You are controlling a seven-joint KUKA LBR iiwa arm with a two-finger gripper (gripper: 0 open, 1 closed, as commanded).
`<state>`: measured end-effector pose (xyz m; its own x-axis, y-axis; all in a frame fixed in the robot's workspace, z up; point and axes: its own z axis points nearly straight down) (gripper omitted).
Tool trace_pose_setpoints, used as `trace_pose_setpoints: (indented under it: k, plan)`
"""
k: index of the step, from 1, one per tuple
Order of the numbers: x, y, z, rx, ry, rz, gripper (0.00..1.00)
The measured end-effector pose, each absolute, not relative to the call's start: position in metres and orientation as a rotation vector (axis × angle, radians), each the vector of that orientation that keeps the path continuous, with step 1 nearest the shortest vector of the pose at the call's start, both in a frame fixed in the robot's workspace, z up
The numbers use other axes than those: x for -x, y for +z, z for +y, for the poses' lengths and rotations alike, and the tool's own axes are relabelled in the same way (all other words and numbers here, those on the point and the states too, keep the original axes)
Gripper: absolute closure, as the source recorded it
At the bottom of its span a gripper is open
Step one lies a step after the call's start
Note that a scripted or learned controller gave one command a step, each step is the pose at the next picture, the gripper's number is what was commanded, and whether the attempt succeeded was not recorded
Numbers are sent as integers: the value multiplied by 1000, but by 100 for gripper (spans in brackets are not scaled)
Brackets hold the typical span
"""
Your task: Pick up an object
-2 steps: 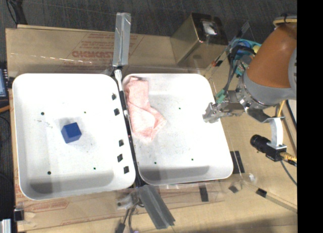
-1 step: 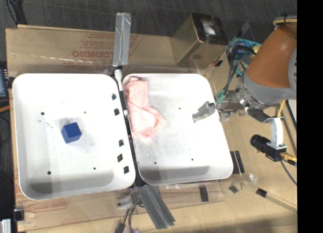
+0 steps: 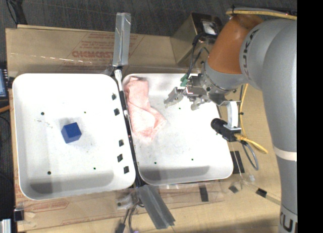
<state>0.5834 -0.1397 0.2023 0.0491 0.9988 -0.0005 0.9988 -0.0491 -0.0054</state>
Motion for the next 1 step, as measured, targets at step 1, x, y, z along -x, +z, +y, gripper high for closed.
trace_pose_setpoints:
  k: [1]
  plan:
    - [-594, 92, -121, 2216, 2, -2225, 0]
